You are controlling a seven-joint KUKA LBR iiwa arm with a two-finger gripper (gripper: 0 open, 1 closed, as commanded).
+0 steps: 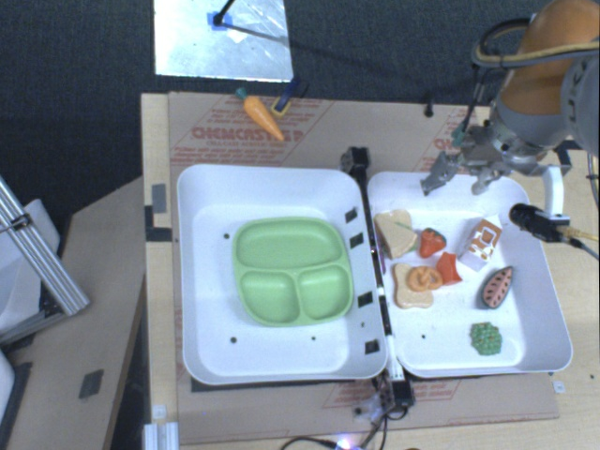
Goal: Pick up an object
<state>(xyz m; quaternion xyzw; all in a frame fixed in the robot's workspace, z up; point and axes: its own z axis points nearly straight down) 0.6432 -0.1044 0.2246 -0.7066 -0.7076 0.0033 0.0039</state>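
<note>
Two shallow white bins sat side by side on the bench. The left white bin (202, 195) held one thing, a light green plastic tray with three sections (292, 270). The right white bin (539, 298) held six small toy foods. There was one tan bread-shaped piece (396, 233), one red strawberry-like toy (431, 242), one tan round piece with an orange blob on top (415, 284), one small red wedge (448, 269), one white and orange little box (482, 242), one dark oval toy with reddish stripes (496, 287), and one green bumpy broccoli toy (486, 337). One orange toy carrot (262, 117) lay on the cardboard behind the bins. The grey two-finger gripper (459, 177) hung over the back edge of the right bin with its two fingers spread apart and nothing between them.
</note>
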